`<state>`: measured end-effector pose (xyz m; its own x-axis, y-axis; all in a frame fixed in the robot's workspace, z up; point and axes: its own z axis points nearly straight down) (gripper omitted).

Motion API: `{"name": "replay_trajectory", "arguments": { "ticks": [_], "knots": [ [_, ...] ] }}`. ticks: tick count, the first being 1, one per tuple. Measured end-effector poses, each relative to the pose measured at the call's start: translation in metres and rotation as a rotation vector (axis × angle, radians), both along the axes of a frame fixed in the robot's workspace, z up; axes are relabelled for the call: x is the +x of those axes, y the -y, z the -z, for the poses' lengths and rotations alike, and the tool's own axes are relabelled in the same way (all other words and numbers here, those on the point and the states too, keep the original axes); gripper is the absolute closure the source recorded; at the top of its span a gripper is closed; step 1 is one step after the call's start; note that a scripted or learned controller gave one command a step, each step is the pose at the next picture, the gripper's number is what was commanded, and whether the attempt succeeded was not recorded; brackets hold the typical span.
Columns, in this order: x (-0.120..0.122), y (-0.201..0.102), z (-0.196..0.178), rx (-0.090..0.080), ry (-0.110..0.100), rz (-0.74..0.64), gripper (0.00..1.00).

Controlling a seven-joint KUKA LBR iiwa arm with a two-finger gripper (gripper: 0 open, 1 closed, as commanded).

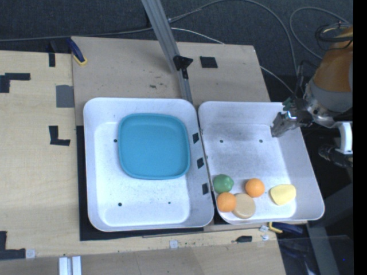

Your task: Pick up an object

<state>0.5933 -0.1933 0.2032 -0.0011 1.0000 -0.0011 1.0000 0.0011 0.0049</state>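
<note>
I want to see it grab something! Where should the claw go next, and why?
Probably toward the near end of the right bin. The claw hangs over that bin's far right edge, and the green ball, two orange balls and yellow lump sit huddled there.

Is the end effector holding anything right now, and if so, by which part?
Nothing is held. The end effector sits above the right bin's far right edge, apart from the small objects clustered at its near end: green ball, orange balls, yellow piece.
</note>
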Motion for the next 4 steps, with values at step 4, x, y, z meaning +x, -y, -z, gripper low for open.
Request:
{"name": "replay_trajectory", "arguments": {
  "ticks": [4],
  "knots": [
    [-0.028,-0.152,-0.014,0.002,-0.006,-0.003,1.00]
  ]
}}
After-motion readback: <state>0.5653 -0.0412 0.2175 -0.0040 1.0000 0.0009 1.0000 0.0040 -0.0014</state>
